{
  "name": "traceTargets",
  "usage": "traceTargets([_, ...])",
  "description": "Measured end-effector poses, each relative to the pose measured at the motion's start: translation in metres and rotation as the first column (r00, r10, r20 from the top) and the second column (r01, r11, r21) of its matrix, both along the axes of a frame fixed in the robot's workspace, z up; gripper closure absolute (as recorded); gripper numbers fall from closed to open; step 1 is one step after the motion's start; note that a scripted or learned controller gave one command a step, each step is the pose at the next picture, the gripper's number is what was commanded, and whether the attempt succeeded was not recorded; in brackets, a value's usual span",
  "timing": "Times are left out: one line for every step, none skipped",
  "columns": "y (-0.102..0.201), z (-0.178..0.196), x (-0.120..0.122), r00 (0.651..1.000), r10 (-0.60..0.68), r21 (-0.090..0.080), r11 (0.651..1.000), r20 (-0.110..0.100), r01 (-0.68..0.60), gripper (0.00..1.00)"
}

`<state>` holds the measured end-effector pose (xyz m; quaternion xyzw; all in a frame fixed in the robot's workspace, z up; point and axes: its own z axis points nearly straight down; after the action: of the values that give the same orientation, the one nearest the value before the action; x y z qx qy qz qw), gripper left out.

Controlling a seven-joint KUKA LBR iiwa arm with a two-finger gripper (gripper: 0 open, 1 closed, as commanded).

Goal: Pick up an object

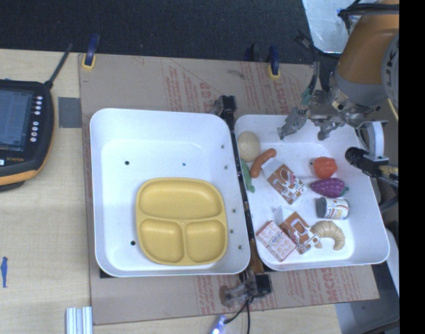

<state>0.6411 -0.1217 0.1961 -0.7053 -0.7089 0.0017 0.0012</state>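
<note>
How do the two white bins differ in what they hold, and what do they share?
The left white bin holds one item, a yellow three-compartment tray; the right white bin holds many small items, among them a tan croissant and purple grapes. The left bin looks wider than the right. Both are shallow, white and rounded at the corners.

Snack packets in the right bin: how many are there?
3. One packet lies near the bin's middle, beside the sausage. Two more sit at the front: one packet nearest the divider, another packet against the croissant. None looks hidden.
</note>
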Motion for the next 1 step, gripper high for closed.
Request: traceTargets([-0.0561,-0.0286,-0.0108,1.0,-0.001,-0.001,1.0,-0.002,0.001,0.0])
